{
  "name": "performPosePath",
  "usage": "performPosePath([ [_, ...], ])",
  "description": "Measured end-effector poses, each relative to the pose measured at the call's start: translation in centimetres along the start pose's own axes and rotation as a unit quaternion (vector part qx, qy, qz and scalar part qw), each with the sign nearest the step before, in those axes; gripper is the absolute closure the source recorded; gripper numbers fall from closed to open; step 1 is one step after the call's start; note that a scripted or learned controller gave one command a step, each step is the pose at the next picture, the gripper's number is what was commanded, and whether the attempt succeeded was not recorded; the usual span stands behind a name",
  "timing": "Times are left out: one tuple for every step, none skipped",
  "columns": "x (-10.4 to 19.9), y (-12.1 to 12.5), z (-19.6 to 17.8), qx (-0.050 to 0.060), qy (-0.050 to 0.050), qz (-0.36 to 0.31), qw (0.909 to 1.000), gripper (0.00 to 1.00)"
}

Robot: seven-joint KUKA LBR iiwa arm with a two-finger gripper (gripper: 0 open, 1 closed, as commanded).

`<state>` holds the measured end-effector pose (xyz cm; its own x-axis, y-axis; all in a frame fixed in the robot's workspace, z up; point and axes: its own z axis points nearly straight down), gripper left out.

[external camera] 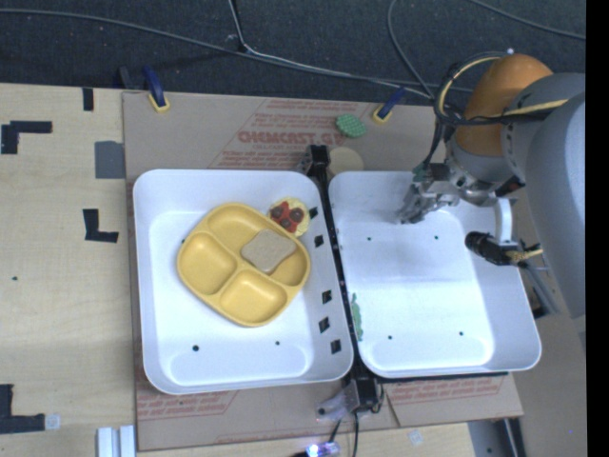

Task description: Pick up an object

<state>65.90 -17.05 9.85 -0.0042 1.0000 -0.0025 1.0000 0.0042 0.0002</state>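
My gripper (415, 208) hangs over the upper part of the right-hand shallow white plastic bin (433, 346), toward twelve o'clock of that bin, with my grey arm and its orange band (500, 103) coming in from three o'clock. The picture is too small and blurred there for me to tell how the gripper is set, and I see nothing held in it.

The things worth picking sit in the left-hand shallow white plastic bin (171, 350), at nine o'clock from my gripper and well apart from it. A yellow plastic plate with divided compartments (214, 260) lies flat near the middle of that bin. A flat tan square piece, like a slice of toast, (267, 250) rests on the plate, on its three o'clock side. Just off the plate's rim at about one o'clock lies a small yellow item with dark red pieces on it (289, 214), close to the divider between the bins.

A small green object (350, 124) lies on the brown cardboard sheet (238, 131) covering the table, at twelve o'clock beyond the bins.
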Motion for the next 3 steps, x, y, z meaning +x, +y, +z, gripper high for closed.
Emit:
performPosePath([
  [1.1,0.3,-5.3,-0.002,0.001,0.001,1.0000,1.00],
  [1.1,0.6,-9.6,-0.001,0.001,0.001,1.0000,1.00],
  [1.1,0.7,-12.0,-0.001,0.001,0.001,1.0000,1.00],
])
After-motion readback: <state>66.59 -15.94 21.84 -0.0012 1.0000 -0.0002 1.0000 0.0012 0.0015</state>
